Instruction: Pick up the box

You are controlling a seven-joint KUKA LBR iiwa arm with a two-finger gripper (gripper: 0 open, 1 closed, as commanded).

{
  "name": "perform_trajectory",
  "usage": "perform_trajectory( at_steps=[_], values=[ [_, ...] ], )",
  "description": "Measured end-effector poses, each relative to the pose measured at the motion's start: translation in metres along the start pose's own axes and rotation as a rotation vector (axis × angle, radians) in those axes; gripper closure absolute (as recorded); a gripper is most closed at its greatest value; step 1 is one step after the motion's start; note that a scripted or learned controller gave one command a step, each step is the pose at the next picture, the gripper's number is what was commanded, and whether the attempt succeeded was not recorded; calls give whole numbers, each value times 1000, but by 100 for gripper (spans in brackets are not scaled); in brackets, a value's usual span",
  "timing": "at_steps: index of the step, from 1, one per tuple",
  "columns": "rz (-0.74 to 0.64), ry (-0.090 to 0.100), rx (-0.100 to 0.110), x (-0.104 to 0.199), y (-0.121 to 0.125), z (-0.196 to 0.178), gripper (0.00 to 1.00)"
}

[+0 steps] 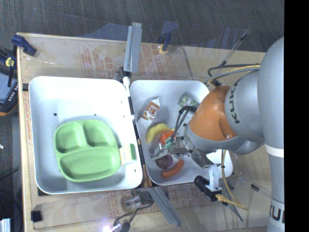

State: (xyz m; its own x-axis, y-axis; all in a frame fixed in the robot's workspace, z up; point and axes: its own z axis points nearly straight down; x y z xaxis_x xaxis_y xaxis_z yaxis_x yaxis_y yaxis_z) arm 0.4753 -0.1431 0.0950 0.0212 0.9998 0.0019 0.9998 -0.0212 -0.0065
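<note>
Two white bins sit side by side on our desk. We see the box [150,111] in the right bin [203,87], near the dividing wall, well clear of our hand [166,151] among crowded toy food; its grip we cannot tell.

Divided tray [87,150] sits in the left bin [43,93]; right of it, in the right bin [145,88], the box [150,110], with the gripper [166,151] just beyond.
</note>
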Motion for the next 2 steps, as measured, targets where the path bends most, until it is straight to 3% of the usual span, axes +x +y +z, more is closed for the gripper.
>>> perform_trajectory(
  at_steps=[1,2],
  values=[
    [-8,-1,2,0,0,-10,100],
    [-220,-2,-6,-7,1,-120,100]
  ],
)
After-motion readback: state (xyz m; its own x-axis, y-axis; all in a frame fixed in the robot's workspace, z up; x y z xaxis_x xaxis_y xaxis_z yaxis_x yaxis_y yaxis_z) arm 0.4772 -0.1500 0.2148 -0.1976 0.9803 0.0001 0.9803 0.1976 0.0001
